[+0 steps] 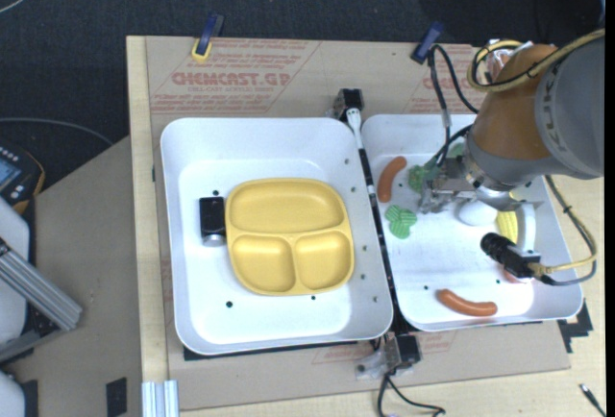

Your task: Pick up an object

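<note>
- Two shallow white bins side by side on the tan counter (154, 213): left white bin (183, 242) at frame centre, right white bin (432, 271) at centre right.
- Left bin holds a yellow three-compartment plastic plate (288, 234), with a small black rectangular block (211, 217) touching the plate's left edge.
- Grey arm with orange band (514, 122) enters from the right of the frame, above the right bin's upper half.
- Pincer (437, 192) sits low in the right bin's upper left area; its state I cannot tell.
- Green leafy toy piece (401, 221) lies just beside the pincer, lower left of it; a second green bit (419, 178) is close by its upper side.
- Red-orange toy sausage (389, 177) is tilted near the right bin's upper left wall.
- Another orange sausage (467, 303) lies near that bin's lower edge.
- Yellow object (508, 227) at the right, partly hidden by the arm.
</note>
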Available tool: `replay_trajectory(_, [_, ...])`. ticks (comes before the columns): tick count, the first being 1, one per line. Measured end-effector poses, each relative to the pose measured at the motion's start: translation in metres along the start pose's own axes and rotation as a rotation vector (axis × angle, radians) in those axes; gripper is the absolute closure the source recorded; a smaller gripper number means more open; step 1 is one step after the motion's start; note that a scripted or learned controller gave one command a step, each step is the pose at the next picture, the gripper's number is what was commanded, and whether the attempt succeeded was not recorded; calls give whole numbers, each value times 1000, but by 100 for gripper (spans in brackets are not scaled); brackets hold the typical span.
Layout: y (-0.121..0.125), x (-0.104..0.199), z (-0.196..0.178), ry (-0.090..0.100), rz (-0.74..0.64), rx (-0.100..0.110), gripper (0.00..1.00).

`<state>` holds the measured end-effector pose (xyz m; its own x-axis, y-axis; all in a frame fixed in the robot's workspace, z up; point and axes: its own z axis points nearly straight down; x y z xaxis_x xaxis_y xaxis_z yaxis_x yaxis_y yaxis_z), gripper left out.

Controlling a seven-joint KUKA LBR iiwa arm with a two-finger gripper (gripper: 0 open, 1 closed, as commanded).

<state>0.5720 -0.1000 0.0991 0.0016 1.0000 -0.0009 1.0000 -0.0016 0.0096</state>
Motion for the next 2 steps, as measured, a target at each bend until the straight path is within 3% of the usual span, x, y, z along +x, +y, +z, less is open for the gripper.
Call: replay_trajectory(2, [4, -12, -116, -2, -2, 1, 100])
